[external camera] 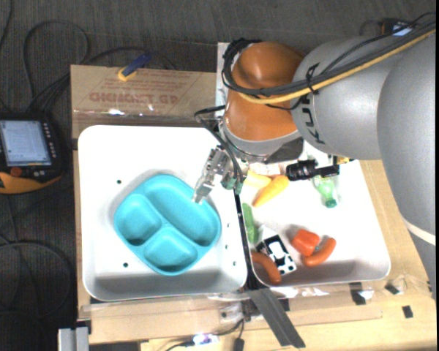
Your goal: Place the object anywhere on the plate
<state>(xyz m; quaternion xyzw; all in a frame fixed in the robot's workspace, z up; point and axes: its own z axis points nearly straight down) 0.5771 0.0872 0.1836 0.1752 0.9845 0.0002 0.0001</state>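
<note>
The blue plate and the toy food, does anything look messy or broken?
Nothing looks broken or spilled. The blue three-section plastic plate lies flat in the left white bin, at a slant to the bin's walls. The toy foods, such as the yellow-orange carrot, lie jumbled in the right white bin.

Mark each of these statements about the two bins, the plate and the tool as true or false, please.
1. The blue plate lies in the left bin. True.
2. The plate has one single undivided well. False: ridges divide it into three compartments.
3. The tool is above the plate's upper right rim. True.
4. The orange carrot lies on the plate. False: it lies in the right bin, near the top.
5. The right bin holds several small items, including a green bottle and a red-orange piece. True.
6. The arm reaches in from the left of the camera view. False: it comes from the right.
</note>
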